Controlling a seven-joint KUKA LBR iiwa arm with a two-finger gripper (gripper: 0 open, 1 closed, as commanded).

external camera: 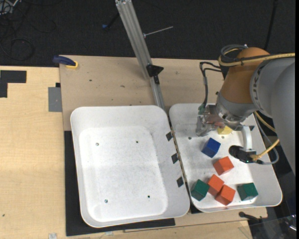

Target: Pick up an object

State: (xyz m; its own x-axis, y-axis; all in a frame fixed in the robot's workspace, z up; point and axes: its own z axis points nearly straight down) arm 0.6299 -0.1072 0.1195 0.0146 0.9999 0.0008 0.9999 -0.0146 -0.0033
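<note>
Claw (208,125) over right bin (269,195), blue block (211,147) just beside

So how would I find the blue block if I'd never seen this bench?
Look in the right-hand white bin, the one the arm reaches into. Just below the gripper lies the blue block, above the orange and green ones; it is the only blue piece there.

Robotics lab: 2 bins (89,114), alu rail (137,44).
</note>
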